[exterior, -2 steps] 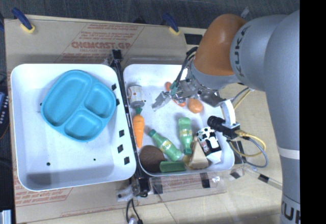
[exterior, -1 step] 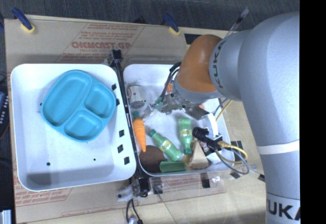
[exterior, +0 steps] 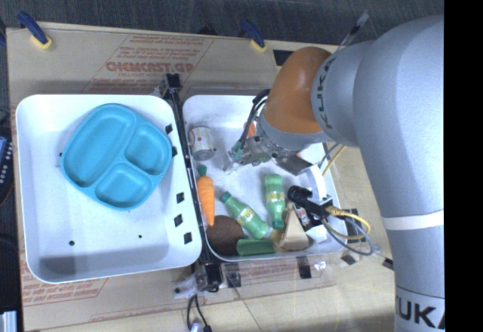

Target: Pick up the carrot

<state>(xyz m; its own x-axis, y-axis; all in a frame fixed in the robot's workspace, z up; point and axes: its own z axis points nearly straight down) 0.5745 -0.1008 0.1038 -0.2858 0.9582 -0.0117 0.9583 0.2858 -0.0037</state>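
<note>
Against the right bin's (exterior: 226, 106) left wall, a slim orange carrot (exterior: 205, 201) (hand (exterior: 243, 148) grip unclear).

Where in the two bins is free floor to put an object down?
Left bin: bare floor in front of and right of the blue tray. Right bin: a small bare patch at the back, behind the can. Its front is crowded: carrot, green bottles, with the gripper over the middle.
</note>
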